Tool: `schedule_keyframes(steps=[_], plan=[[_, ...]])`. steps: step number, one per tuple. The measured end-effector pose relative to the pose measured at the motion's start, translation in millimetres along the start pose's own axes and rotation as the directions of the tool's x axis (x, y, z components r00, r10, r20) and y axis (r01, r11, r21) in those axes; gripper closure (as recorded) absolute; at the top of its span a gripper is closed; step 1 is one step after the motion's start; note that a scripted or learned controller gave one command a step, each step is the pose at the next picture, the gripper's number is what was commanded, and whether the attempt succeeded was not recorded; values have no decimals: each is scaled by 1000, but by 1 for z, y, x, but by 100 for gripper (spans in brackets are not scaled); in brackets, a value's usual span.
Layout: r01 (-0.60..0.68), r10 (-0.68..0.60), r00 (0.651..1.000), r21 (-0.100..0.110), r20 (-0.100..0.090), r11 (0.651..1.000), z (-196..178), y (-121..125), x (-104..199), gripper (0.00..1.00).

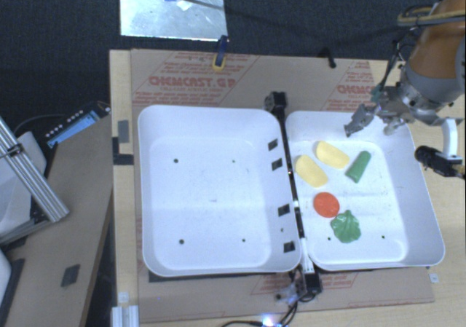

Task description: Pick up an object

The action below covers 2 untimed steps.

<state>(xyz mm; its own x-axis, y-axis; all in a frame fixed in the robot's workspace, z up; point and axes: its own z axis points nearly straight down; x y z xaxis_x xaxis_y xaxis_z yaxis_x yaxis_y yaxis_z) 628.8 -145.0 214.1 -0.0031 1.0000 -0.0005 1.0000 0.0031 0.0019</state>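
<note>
I see the pincer (pixel 376 123) spread open, gripping nothing, above the right bin's (pixel 419 194) far edge; yellow piece (pixel 332 154) lies near.

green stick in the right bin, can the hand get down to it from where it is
Probably yes: the green stick lies apart from the yellow piece, uncovered, and the hand hangs above the bin's far edge, close by.

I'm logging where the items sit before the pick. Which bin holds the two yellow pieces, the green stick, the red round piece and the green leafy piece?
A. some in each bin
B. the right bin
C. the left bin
B: the yellow pieces, green stick, red round piece and green leafy piece all lie inside the right bin.
</note>
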Motion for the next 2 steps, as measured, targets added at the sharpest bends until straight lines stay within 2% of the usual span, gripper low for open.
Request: schedule_keyframes(steps=[1, 2], plan=[[4, -4, 1000, 6, -3, 1000, 115, -14, 52, 0], [3, -3, 1000, -2, 0, 1000, 129, 11, 61, 0]])
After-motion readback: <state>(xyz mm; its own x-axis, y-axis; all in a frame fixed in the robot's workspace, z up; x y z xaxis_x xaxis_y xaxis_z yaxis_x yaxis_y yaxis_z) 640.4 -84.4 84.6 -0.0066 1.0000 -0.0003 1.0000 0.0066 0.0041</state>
